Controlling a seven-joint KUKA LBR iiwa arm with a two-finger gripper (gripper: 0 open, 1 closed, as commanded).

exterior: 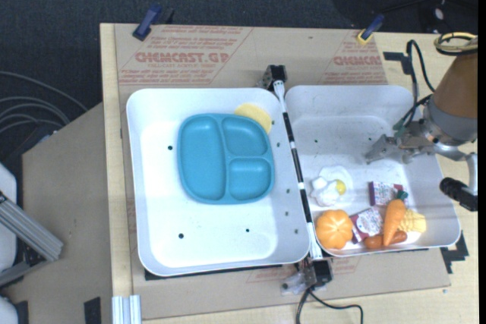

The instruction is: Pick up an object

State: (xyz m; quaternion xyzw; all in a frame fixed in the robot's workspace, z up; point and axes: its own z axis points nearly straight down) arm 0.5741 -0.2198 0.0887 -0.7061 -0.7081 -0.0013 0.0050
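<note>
Dark carpet lies all around a brown worktop (228, 49) that holds two white bins side by side. One bin, the left bin (152, 186) as we look, has a blue plate (224, 158) with three parts in it, and a yellow thing (256, 115) peeks out from behind the plate.

The right bin (342, 106) has the toys, all piled in its near corner: an orange (334, 229), a carrot (395, 218), a fried egg (332, 187), a yellow corn piece (414, 222) and small red-and-white packets (370, 221).

The gripper (380, 150) comes in from the right and sits low over the bare middle of the right bin, a little way up from the toys. Its fingers point left, but I cannot tell how far open they are. No toy shows between them.

So I think the job is not done yet. Nothing is picked up. The arm would need to go to the toy pile, close on one toy, and lift it.
</note>
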